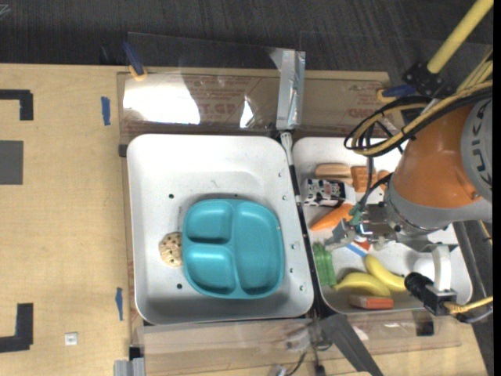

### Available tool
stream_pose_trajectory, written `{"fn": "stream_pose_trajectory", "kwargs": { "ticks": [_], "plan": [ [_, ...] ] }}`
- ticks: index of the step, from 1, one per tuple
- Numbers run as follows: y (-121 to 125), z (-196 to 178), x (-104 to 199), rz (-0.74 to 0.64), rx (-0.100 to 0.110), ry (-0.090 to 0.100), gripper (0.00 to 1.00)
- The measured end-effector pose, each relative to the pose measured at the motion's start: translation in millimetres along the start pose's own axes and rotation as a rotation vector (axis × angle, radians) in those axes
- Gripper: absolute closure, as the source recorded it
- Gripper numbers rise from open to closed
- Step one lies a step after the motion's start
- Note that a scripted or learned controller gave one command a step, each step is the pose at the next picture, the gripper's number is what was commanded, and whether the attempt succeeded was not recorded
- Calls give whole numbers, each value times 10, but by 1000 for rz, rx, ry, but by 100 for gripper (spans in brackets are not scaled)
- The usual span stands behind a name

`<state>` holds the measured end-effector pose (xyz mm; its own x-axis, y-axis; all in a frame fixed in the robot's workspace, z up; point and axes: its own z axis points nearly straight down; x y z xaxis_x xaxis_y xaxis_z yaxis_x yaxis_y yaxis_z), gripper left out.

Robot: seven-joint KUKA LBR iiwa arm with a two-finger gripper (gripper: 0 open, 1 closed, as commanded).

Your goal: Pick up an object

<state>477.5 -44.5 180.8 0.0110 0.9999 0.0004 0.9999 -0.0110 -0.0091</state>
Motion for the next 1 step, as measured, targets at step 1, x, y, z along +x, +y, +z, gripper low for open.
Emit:
{"fn": "stream_pose_trajectory", "kwargs": {
  "ticks": [1],
  "plan": [
    [606,257,-683,-30,-7,-3,0]
  ]
}}
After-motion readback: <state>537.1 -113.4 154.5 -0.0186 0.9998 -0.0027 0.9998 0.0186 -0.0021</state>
